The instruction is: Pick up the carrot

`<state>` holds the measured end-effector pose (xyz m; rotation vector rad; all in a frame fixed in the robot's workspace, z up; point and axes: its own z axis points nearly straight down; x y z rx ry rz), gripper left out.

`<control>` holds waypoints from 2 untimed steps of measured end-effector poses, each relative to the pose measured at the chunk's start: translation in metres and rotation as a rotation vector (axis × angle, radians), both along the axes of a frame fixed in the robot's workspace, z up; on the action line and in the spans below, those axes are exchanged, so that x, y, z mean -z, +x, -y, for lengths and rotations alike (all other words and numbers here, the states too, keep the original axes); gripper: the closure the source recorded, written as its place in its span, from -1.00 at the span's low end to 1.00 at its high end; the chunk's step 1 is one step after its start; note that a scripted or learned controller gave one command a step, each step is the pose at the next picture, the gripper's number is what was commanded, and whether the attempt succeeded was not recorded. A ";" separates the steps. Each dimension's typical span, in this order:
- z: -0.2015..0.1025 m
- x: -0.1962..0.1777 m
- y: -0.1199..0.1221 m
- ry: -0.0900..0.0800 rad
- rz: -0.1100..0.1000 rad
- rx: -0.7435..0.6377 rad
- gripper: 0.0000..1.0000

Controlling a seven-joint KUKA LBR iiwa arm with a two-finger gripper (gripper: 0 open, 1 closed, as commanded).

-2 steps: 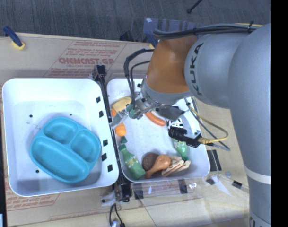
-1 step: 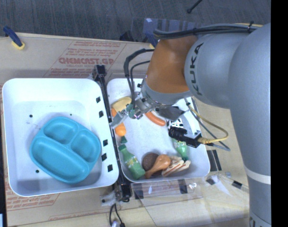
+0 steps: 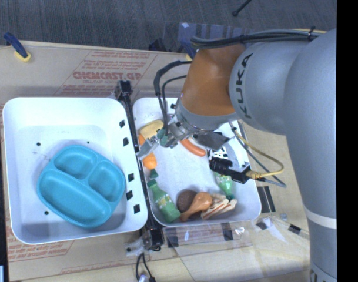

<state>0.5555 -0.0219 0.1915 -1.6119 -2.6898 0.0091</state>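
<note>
Bins: 2, white and shallow, side by side; left bin [image 3: 14, 157], right bin [image 3: 249, 207].
Tray: 1, blue [image 3: 80, 184], 3 compartments, flat in left bin.
Arm: 1, grey with orange band [image 3: 211, 78], reaching over far half of right bin.
Items in right bin: 1 yellow piece [image 3: 150, 128] by far left corner; 1 carrot [image 3: 149, 161]; 1 orange sausage-like piece [image 3: 194, 148]; 1 green bottle [image 3: 162, 201]; 1 brown drumstick-like piece [image 3: 193, 201]; 1 tan piece [image 3: 218, 208]; 1 green item [image 3: 226, 185].
Carrot: small, orange with green end, against left wall of right bin, just nearer than gripper [image 3: 164, 138] and apart from it.
Jaws: opening impossible to judge, hidden under wrist; nothing visibly held.
</note>
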 end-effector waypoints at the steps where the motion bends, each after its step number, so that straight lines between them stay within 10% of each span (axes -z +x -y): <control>1: 0.000 0.000 0.000 0.000 0.000 0.000 -1.00; 2: 0.000 0.000 0.000 0.000 0.000 0.000 -1.00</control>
